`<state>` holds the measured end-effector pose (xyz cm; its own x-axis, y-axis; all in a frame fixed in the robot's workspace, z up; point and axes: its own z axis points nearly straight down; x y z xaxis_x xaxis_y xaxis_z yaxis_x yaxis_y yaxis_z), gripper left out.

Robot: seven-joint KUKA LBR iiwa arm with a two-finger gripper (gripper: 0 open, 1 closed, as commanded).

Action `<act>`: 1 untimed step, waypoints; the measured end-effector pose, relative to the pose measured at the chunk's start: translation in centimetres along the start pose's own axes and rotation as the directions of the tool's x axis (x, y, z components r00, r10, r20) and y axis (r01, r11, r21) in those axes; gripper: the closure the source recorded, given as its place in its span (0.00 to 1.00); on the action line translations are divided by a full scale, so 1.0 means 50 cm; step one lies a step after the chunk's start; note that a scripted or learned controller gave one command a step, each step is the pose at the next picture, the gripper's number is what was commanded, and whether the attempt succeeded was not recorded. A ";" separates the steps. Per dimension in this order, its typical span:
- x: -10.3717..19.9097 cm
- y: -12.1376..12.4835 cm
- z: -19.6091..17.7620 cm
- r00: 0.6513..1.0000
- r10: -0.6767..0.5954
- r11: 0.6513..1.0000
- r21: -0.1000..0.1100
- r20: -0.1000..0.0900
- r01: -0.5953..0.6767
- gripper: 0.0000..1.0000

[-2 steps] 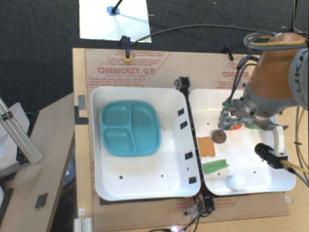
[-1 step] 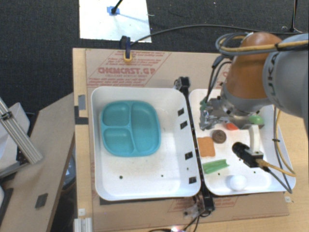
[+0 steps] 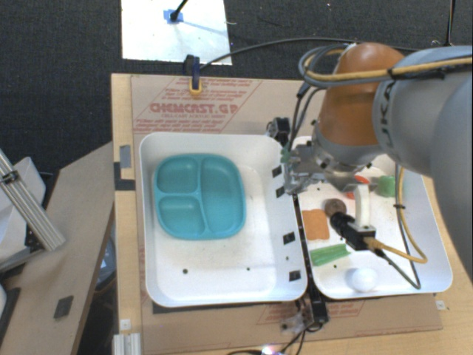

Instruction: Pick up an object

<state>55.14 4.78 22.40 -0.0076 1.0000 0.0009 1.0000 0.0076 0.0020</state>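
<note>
Arm [image 3: 384, 102] over the right bin [image 3: 436, 265].
Whether the jaws are apart or together cannot be told; an orange block [image 3: 317, 224], green piece [image 3: 329, 254] and white ball [image 3: 362, 278] lie there.

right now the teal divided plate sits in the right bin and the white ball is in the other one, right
Not quite. The camera view shows the teal divided plate in the left bin; the white ball is in the other one, the right bin.
</note>
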 end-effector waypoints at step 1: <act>0.092 0.014 -0.014 1.000 0.000 1.000 0.000 -0.001 0.000 1.00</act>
